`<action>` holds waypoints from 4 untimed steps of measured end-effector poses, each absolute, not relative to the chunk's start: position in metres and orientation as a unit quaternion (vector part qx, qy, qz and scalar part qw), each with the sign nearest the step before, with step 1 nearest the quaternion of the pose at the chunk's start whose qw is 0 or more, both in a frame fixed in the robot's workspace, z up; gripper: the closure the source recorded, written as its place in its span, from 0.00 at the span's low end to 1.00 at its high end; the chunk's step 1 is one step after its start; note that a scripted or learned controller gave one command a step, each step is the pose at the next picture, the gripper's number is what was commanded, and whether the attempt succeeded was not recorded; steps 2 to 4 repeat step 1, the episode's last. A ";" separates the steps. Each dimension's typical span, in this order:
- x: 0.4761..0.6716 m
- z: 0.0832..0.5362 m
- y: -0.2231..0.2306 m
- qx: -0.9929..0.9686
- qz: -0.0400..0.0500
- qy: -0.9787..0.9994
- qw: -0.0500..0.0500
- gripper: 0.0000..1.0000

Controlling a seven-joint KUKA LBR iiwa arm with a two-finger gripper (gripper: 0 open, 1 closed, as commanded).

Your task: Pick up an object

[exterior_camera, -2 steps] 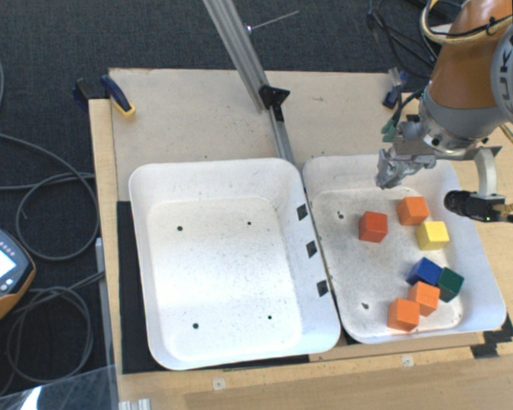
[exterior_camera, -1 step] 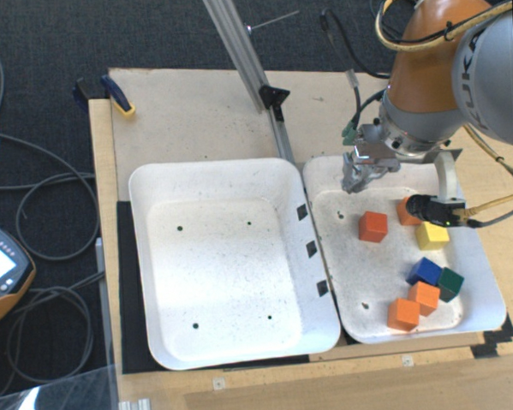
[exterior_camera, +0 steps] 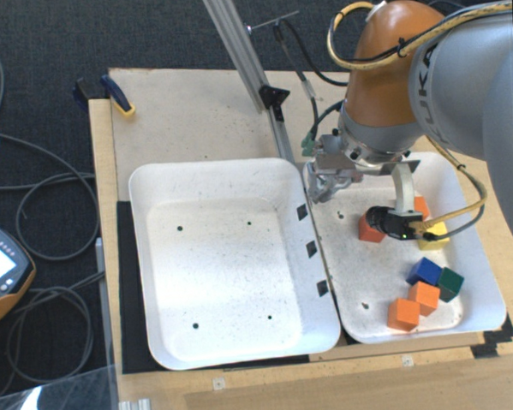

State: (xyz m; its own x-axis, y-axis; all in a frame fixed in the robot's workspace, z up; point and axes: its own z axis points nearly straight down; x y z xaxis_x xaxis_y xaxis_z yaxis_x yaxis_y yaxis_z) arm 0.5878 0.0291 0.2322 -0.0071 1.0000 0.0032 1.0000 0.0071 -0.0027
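My gripper (exterior_camera: 325, 188) hangs over the far left part of the right bin (exterior_camera: 474, 257), close to the wall shared with the left bin. It is open with nothing between its fingers. Several small blocks lie in the right bin: a red-orange block (exterior_camera: 370, 230) just right of and nearer than the gripper, an orange one (exterior_camera: 421, 206) and a yellow one (exterior_camera: 437, 235) beyond it. A blue block (exterior_camera: 426, 270), a green block (exterior_camera: 451, 282) and two orange blocks (exterior_camera: 424, 296) (exterior_camera: 404, 314) cluster at the near right.
The left bin (exterior_camera: 156, 248) stands beside the right one, their rims touching. A slanted metal pole (exterior_camera: 249, 63) rises behind the bins. A blue and yellow tool (exterior_camera: 118, 94) lies at the bench's far left corner. Cables trail on the floor to the left.
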 end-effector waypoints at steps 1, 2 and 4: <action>0.571 0.241 0.077 -0.705 -0.001 -0.710 0.002 1.00; 0.571 0.241 0.077 -0.705 -0.001 -0.710 0.002 1.00; 0.571 0.241 0.077 -0.705 -0.001 -0.710 0.002 1.00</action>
